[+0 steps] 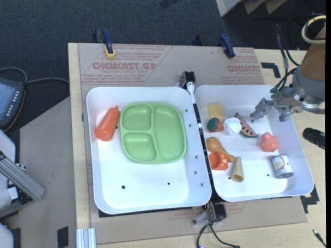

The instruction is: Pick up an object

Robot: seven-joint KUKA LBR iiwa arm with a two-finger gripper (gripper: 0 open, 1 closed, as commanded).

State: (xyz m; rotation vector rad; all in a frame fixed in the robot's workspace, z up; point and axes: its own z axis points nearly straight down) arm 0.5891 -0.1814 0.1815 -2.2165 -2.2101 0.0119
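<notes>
My gripper (273,111) hangs over the far right part of the right bin (300,182), its two fingers spread apart with nothing between them. Just left of it and nearer the camera lies a watermelon slice (247,127), next to a white piece (232,125). A pink toy (268,142) sits a little in front of the gripper, and a small can (281,166) lies nearer the front. Further left are a yellow block (215,110), a green and orange toy (213,124), a tan drumstick (216,145), a red-orange piece (220,161) and an ice-cream cone (237,169).
The left bin (145,192) holds a green divided plate (153,132) and an orange bottle (107,124) by its left wall. A black divider (199,138) runs between the bins. Blue clamps (226,45) hold the board at the back.
</notes>
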